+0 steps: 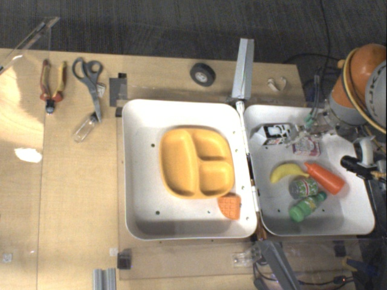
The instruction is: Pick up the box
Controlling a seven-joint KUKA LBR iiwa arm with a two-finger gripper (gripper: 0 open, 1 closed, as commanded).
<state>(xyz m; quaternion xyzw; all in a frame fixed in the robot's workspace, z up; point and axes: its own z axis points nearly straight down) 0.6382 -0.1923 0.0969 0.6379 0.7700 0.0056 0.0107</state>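
Camera view looks down on the wooden bench (72, 210), which bears the two white bins side by side so the arm can reach either from the right. The left bin (142, 210) is largely taken up by a yellow divided tray (196, 162) lying flat in its middle, with a small orange waffle-like piece (230, 206) touching the tray's near right corner. The right bin (357, 216) holds the clutter to be sorted through. The grey arm (366, 80), orange band showing, leans in over that bin's far right corner, and the gripper (361, 165) hangs at the bin's right edge, well apart from the box. Whether it is released or clenched I cannot tell, as it is dark and cut off by the frame, and nothing is visibly held in it. The box (275, 133), seemingly the small white one with dark print, lies flat in the bin's far left corner, near the dividing wall, which may crowd an approach from that side. A pale printed packet (306, 144) lies just beside it. Nearer the camera, a carrot (326, 177), a banana (287, 172), a green bottle (304, 207) and a can (303, 188) are bunched together. Scissors (91, 83), pliers (51, 83) and a tape roll (202, 74) rest on the bench outside the bins, out of the work.
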